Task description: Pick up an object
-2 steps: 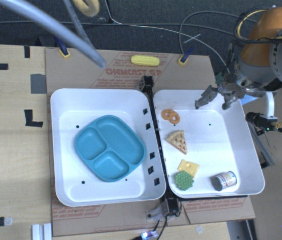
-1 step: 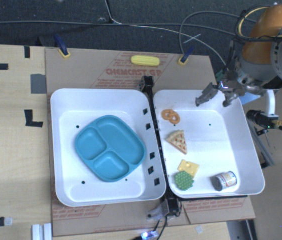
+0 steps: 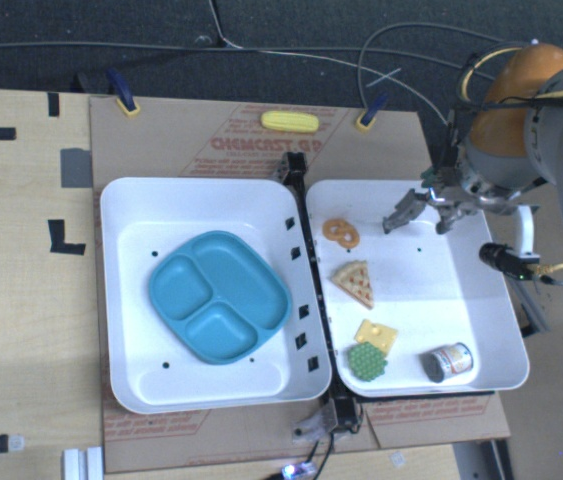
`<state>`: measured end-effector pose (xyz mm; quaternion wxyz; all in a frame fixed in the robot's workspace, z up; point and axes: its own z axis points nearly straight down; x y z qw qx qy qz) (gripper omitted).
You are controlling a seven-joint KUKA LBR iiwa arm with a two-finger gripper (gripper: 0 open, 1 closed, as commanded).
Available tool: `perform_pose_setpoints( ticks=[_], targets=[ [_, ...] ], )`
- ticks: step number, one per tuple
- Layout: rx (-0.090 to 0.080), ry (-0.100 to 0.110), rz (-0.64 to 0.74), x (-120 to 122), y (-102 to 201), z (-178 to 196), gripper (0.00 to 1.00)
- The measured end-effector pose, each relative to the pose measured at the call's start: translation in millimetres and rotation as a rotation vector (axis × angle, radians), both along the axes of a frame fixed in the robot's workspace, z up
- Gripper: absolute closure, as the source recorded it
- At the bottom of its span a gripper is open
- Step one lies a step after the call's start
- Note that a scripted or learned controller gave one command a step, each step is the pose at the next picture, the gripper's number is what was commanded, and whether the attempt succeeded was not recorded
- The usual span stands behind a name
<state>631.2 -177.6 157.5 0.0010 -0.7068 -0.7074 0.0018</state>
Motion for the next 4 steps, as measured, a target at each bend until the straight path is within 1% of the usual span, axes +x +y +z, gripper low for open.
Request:
perform_pose_setpoints(
  ticks=[1,2,3,4],
  targets=[
    [0.001,0.002,0.000,0.0,-3.6,-63.8,0.00],
    [-0.001,-0.004,0.001,0.6,-2.9,-72.1,0.00],
    [-0.003,-0.007,0.003,1.6,-3.0,-60.7,1.00],
    [0.000,-0.008,0.001,10.0,-9.7,-9.5,1.00]
  ],
)
